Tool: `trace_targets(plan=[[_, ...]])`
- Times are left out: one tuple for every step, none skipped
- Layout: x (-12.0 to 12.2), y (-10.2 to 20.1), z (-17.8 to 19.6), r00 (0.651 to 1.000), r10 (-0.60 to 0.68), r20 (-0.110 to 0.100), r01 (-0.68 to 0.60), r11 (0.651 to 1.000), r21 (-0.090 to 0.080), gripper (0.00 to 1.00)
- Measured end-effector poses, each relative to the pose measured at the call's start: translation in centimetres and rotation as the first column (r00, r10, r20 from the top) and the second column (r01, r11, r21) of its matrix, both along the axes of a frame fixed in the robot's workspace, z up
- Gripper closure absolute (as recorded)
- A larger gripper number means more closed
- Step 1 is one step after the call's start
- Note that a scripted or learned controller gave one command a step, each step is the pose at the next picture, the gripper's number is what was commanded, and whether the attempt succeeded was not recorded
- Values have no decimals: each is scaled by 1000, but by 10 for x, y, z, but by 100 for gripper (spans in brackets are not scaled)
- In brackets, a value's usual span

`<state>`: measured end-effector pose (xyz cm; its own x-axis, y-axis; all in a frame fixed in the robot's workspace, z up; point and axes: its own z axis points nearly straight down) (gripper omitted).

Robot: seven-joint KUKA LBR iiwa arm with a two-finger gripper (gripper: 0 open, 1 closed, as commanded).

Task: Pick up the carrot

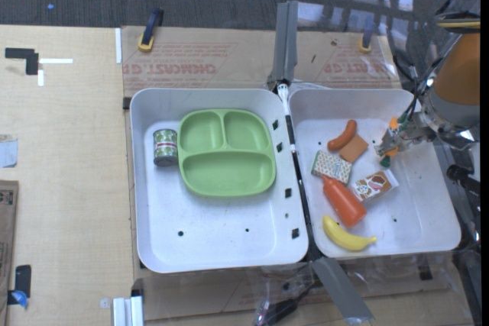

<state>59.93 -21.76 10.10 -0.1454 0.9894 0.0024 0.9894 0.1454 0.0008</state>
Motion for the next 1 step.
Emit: trace_targets(plan=[[-24,9,21,999,-42,-2,42,999,-2,100]])
